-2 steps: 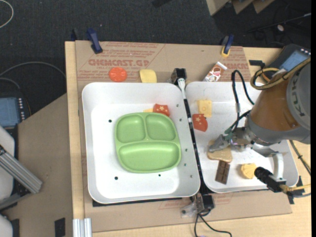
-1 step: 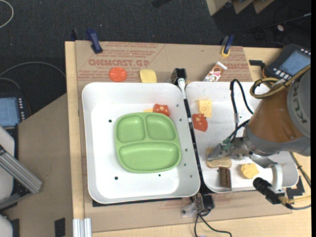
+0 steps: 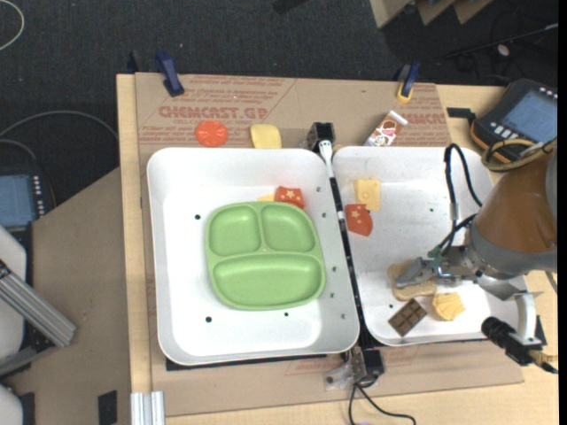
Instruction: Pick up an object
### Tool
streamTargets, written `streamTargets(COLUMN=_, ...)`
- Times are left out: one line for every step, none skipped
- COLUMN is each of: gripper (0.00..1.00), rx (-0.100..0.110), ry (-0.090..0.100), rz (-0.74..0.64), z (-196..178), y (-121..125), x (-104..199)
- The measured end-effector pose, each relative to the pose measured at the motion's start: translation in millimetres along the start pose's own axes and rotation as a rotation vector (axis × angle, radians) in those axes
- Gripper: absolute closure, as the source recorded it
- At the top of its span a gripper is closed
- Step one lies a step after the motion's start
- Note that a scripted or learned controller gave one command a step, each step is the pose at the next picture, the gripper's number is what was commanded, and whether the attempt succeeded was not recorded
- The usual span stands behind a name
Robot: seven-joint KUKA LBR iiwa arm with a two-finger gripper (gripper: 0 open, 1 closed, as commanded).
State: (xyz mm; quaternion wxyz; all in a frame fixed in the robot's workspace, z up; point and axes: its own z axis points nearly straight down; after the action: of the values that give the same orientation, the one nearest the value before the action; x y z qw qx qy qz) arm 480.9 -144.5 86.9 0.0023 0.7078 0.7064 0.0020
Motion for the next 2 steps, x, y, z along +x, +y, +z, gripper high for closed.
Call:
streamTargets(gripper=0.00, rx=-0.002, ry=-0.002, rz=-0.008, z=0, y=58, x=51)
streamTargets(gripper=0.00, rx=0.000, ry=0.000, rz=0.002, z=-1, y=-1, x=41)
